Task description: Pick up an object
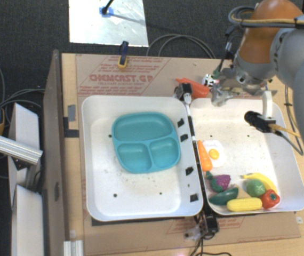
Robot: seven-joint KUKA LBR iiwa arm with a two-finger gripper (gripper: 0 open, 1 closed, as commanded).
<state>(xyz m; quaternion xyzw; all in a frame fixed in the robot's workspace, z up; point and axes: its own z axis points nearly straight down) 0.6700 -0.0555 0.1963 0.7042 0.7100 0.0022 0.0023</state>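
End effector [222,96] hovers over the far edge of the right bin [288,159], honestly can't tell its state. The toy food [241,188] is all piled in that bin's near corner, probably slid downhill, well apart from it.

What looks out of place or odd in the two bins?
Nothing looks spilled or damaged. The toy foods crowd the near end of the right bin, and the teal divided plate sits slightly askew in the left bin.

Teal divided tray [145,142] in left bin [100,196]
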